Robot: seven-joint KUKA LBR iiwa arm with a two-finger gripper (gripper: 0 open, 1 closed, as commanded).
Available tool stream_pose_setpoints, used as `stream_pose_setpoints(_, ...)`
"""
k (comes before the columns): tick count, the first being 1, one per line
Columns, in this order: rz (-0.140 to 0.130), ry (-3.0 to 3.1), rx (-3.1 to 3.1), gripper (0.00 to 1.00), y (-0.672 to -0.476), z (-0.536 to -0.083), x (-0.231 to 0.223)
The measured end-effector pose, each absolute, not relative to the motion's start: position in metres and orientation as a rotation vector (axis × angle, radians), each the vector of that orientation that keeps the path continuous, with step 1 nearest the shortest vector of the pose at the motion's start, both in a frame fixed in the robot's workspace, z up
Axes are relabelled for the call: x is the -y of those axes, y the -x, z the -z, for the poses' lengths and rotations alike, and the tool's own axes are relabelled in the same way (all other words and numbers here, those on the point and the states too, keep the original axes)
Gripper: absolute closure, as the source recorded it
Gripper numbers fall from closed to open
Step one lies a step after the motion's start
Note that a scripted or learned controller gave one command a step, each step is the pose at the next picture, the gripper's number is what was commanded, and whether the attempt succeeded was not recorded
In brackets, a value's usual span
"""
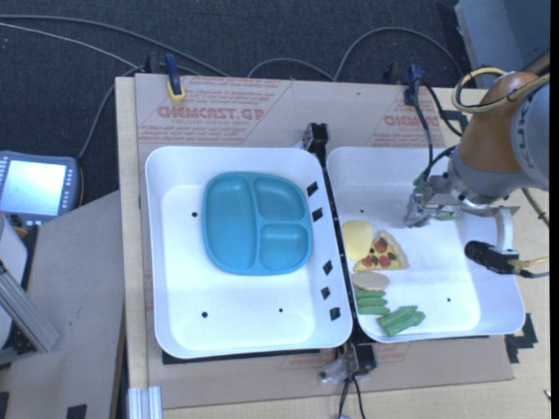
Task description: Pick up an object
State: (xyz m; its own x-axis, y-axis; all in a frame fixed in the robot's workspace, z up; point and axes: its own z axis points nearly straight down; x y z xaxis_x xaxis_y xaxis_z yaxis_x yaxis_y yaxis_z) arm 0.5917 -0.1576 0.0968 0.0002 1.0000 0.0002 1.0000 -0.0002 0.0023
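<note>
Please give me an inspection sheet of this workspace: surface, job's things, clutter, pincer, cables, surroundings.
Surface: bench with printed board, bearing a left bin and a right bin.
Job's things: in the right bin, along its left side, a yellow piece, pizza slice, beige piece and green beans.
Clutter: blue tray, three compartments, in the left bin.
Pincer: pincer over the right bin, right of the food; nothing seen between its fingers.
Cables: several on the dark floor behind the bench; one at the front edge.
Surroundings: lit screen at left.
</note>
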Motion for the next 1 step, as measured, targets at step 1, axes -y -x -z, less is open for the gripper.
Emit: stream_pose_setpoints(1, -0.006, -2.215, -2.218, 1.0, -0.601, -0.1578, 0.1619)
